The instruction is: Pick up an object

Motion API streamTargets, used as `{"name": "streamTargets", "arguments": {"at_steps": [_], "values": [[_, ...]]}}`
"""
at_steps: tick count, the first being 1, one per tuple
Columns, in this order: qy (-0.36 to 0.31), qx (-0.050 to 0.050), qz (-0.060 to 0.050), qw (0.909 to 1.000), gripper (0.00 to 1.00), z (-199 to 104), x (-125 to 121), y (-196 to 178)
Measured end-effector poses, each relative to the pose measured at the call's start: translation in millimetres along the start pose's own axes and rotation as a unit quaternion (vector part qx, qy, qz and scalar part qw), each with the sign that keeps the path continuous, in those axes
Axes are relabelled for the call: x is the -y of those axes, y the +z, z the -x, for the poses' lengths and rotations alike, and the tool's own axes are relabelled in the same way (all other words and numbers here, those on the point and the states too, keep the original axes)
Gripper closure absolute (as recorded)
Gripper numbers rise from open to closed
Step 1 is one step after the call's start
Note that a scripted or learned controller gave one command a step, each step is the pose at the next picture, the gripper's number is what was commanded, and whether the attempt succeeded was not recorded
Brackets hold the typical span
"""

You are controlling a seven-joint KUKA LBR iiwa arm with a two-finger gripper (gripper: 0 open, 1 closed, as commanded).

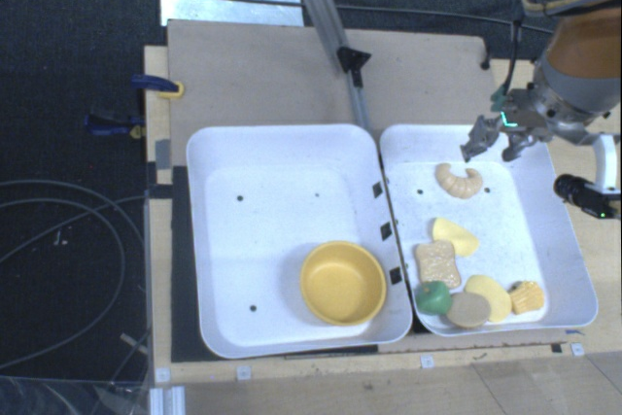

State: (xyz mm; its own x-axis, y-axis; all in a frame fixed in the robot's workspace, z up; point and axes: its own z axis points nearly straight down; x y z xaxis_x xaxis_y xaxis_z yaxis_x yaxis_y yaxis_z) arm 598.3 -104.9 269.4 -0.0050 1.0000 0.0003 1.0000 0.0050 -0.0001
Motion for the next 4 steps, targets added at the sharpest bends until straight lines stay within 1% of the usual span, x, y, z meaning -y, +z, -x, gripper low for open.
{"name": "streamTargets", "arguments": {"at_steps": [1,2,3,4], "values": [[0.0,0.0,0.0,1.0,0.0,0.0,0.0,-0.3],[0.0,0.0,-0.002,1.0,0.0,-9.8,-0.1,56.1],[0.002,0.0,-0.002,1.0,0.0,-1.0,-1.3,103.2],[0.002,0.0,-0.001,1.0,0.0,1.5,-9.1,149.4]]}}
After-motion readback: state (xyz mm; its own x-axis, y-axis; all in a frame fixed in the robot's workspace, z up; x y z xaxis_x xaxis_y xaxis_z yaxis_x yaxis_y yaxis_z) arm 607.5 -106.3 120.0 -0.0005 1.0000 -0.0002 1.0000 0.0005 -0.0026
